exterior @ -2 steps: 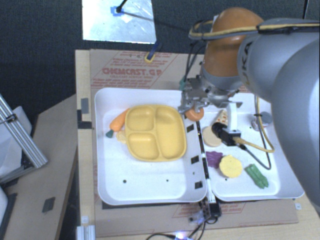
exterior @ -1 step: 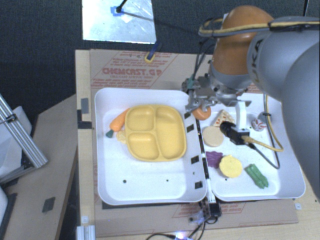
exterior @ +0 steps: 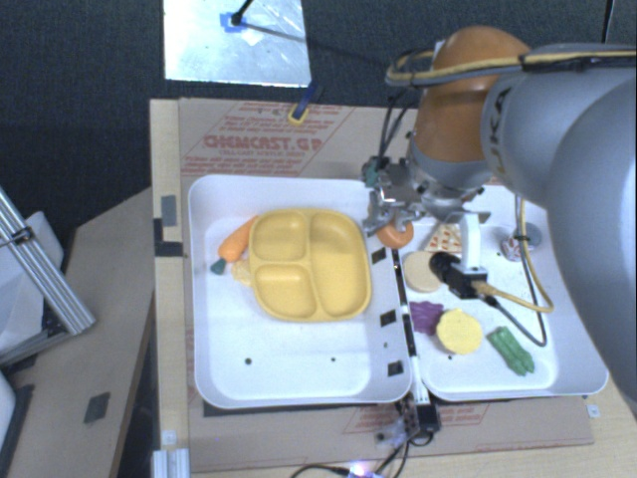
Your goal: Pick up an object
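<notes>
Found the gripper (exterior: 391, 210) low over the strip where the two bins meet, at the far left corner of the right bin (exterior: 569, 371), with the grey arm reaching in from the right. Could not make out how wide it stood, nor anything caught in it; too much hidden by the wrist and cabling. Spotted a small orange piece (exterior: 397, 235) just near of the gripper and partly tucked beneath it, right against the dividing rim. Judged this the likeliest thing to be picked, lying toward the near side and a touch right of the tool, so close that little more than a straight drop seemed called for. Could not read a long axis on it, as only a rounded edge showed. Noted other candidates further near in the same bin: a pale round disc (exterior: 422, 271), a purple piece (exterior: 426, 316), a yellow round (exterior: 460, 333) and a green piece (exterior: 511, 351), all well apart from the gripper. Left of the rim, saw a yellow divided plate (exterior: 299, 265) in the left bin (exterior: 214, 312), with a carrot (exterior: 237, 238) touching its left edge.
</notes>
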Robot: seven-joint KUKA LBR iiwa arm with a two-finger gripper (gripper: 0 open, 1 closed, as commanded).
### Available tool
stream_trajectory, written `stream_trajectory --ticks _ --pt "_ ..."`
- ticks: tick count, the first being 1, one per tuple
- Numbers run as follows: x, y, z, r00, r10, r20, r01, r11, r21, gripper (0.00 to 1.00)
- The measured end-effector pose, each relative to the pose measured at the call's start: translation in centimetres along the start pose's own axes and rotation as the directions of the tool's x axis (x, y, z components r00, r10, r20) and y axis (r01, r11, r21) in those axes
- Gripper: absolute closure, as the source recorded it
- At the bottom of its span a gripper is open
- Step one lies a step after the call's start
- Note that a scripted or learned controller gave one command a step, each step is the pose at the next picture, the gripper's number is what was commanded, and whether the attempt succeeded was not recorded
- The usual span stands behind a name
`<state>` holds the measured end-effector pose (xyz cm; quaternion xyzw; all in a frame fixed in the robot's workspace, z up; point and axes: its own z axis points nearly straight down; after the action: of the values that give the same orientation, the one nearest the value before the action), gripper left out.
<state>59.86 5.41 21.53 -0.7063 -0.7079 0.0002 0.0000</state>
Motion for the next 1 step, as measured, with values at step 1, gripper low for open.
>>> stream_trajectory --ticks 1 --pt "0.34 1.29 -1.66 1.000 -0.002 -0.001 0.002 1.000 -0.004 1.00"
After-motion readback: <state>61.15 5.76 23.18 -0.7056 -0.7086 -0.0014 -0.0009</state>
